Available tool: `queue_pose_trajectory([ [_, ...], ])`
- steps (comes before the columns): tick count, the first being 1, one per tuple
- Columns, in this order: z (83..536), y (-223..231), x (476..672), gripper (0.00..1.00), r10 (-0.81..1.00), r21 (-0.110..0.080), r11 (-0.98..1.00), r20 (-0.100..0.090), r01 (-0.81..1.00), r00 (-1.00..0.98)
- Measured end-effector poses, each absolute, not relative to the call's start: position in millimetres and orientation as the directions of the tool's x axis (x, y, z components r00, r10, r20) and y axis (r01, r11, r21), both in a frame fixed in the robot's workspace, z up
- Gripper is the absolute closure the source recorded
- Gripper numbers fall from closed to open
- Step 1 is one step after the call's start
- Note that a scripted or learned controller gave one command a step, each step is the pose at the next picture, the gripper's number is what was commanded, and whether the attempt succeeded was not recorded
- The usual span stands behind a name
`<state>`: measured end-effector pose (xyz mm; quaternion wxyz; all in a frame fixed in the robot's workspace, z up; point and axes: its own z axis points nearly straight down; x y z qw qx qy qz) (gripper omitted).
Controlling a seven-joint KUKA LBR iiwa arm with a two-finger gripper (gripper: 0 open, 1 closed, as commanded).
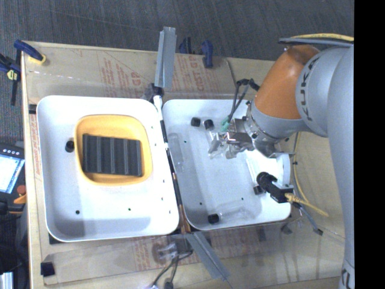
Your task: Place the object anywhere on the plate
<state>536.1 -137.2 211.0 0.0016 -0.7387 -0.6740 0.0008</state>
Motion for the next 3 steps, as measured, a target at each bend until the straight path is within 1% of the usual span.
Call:
queue_pose_trajectory([
  [1,211.1,-69.8,577.0,1.0,0.999,-0.004,-0.045,0.001,0.999,0.045],
  [2,201.1,-10.9,623.7,1.0,1.0,-0.005,-0.029,0.001,1.0,0.029],
  [3,201.3,-10.9,623.7,0.0,1.0,-0.005,-0.028,0.001,1.0,0.028],
])
